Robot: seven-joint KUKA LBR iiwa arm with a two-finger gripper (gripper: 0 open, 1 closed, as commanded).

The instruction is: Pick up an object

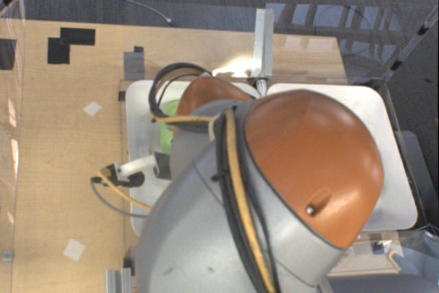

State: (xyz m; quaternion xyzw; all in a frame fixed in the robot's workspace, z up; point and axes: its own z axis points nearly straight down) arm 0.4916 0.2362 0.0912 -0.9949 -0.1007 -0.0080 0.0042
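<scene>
The arm (274,189) fills most of the camera view, with its grey body and large orange band over both bins. It reaches across into the left bin (137,127). A bright green object (168,121) peeks out from under the arm near the back of the left bin. The gripper itself is hidden beneath the arm's body.
The right bin (384,147) shows a bare white strip along its right side. Black and yellow cables (116,182) loop off the arm over the left bin's left rim. A metal post (263,41) stands behind the bins. The wooden bench (62,147) extends to the left.
</scene>
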